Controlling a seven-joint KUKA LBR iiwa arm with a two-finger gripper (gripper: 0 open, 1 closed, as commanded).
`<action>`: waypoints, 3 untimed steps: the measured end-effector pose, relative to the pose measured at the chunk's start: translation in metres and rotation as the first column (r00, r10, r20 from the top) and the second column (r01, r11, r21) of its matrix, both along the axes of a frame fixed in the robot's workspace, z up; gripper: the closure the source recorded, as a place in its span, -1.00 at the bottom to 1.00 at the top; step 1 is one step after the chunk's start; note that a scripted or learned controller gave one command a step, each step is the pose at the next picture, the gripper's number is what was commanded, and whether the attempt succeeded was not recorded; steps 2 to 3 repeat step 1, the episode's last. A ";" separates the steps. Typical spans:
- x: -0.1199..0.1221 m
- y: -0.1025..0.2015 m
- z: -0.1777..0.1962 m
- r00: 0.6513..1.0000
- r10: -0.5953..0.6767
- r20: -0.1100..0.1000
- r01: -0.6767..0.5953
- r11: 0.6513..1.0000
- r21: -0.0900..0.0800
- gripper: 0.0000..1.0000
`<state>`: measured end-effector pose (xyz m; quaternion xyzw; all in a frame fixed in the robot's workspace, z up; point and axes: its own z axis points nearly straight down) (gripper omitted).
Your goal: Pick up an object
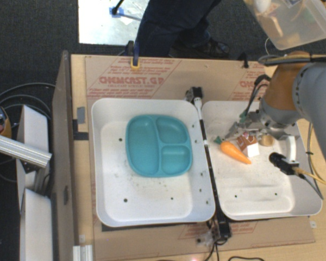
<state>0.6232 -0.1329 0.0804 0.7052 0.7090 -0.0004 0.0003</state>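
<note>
An orange toy carrot (234, 151) lies in the right bin (261, 200), close to its left wall. Just right of the carrot sit a small brown and red item (245, 141), a white cube (253, 151) and a tan round piece (267, 140). My gripper (237, 130) hangs low over the back of this bin, just behind the carrot and the brown item. The slant of the view hides whether it touches either of them. Nothing can be seen held in it.
The left bin (111, 200) holds a teal divided plate (158, 145) at its middle. A black ridge (206, 162) separates the two bins. The grey arm (309, 97) comes in over the right bin's far right corner. Brown cardboard (152, 78) lies behind the bins.
</note>
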 end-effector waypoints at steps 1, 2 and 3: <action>-0.002 -0.002 0.014 1.000 -0.003 0.000 0.003 1.000 -0.001 1.00; -0.002 -0.002 0.014 1.000 -0.003 0.000 0.003 1.000 -0.001 1.00; -0.002 -0.002 0.014 1.000 -0.003 0.000 0.003 1.000 -0.001 1.00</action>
